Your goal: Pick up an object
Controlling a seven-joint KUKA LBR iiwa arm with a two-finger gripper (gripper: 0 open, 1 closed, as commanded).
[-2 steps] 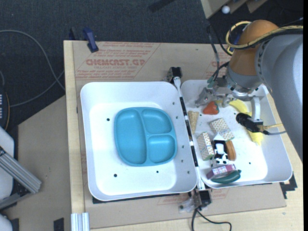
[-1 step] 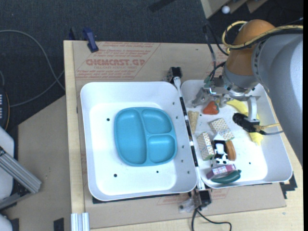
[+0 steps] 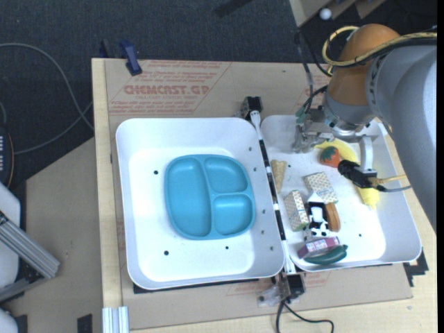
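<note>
Orange-and-yellow toy (image 3: 331,154) lies just beside the hand (image 3: 302,141); small, rounded.

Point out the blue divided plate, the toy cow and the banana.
blue plate (image 3: 208,195): camera view, centre divider.
toy cow (image 3: 318,218): camera view, its body.
banana (image 3: 369,196): camera view, lower yellow end.

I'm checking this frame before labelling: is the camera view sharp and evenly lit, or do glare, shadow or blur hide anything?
Camera view: lighting fairly even; the white left bin looks bright but not blown out; the blue plate reads cleanly with soft shadows. Small items in the right bin are soft and hard to identify; the arm looms large and slightly blurred, shading the gripper.
</note>
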